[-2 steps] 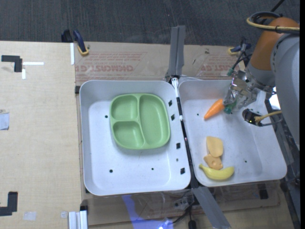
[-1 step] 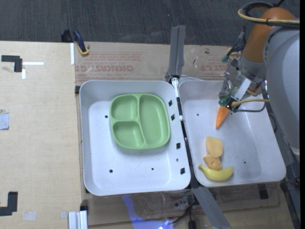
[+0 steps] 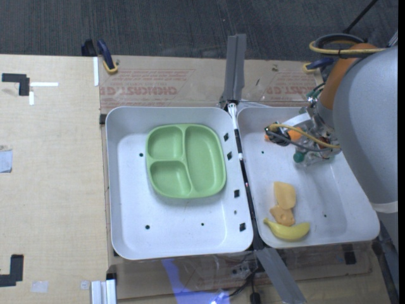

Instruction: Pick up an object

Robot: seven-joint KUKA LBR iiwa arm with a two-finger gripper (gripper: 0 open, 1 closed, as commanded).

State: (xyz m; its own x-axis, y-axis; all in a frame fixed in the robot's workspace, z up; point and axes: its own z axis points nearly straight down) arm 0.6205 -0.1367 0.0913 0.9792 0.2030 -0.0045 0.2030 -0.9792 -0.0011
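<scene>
In the right bin (image 3: 335, 214), a yellow banana (image 3: 288, 231) lies near the front wall. Just behind it are a small orange piece (image 3: 283, 216) and a pale yellow-orange wedge (image 3: 285, 195). My gripper (image 3: 305, 151) hangs over the back part of the right bin, above and to the right of these items, with cables and metal parts around it. The grey arm (image 3: 370, 125) with its orange band (image 3: 342, 68) covers the bin's right side. Nothing from the bin is seen in the gripper's hold.
The left bin (image 3: 126, 220) holds a green three-compartment plate (image 3: 186, 161) near its middle. A grey divider post (image 3: 235, 68) stands at the back between the bins. A wooden bench top (image 3: 44, 189) stretches to the left.
</scene>
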